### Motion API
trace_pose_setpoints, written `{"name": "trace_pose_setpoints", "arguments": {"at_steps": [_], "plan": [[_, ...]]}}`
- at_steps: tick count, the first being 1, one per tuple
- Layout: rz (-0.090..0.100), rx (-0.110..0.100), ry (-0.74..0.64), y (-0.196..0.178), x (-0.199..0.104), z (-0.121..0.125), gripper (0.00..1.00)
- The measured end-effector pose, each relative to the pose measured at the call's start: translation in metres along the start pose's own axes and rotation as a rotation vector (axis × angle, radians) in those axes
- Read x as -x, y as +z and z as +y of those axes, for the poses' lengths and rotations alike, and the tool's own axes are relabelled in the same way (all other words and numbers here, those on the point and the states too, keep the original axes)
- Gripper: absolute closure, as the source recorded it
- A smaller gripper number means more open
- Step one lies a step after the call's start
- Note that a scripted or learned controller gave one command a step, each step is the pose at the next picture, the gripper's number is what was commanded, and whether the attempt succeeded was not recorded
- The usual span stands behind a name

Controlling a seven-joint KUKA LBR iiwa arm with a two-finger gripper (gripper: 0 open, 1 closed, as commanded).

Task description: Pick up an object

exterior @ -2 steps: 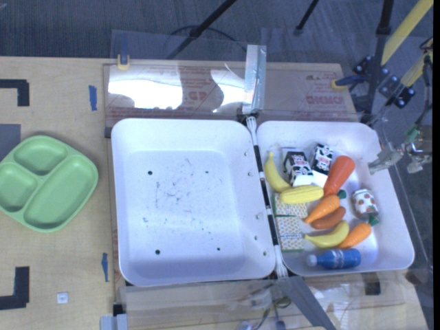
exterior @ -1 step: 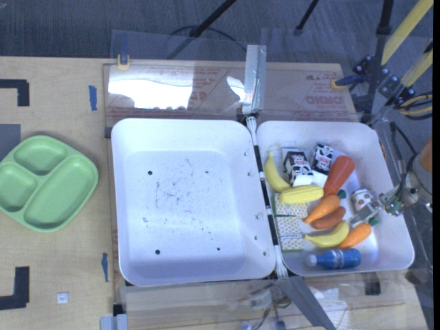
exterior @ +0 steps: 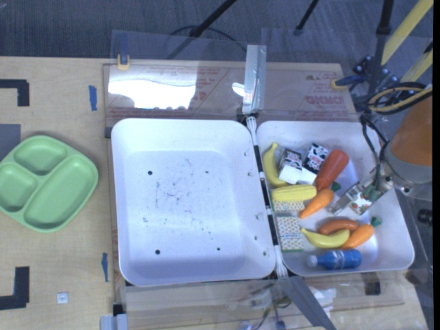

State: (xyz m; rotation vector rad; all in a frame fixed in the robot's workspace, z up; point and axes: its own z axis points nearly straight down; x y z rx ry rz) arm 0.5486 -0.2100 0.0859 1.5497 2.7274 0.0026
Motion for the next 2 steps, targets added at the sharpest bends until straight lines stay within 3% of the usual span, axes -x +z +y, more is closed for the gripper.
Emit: {"name": "trace_pose_setpoints", "arguments": {"at_steps": [1, 2], "plan": [[-0.008, 0.008, 0.002, -0.014, 0.003, 0.002, 1.00], [0.001, -0.001, 0.036, -0.081, -0.031, 0.032, 1.00]]}}
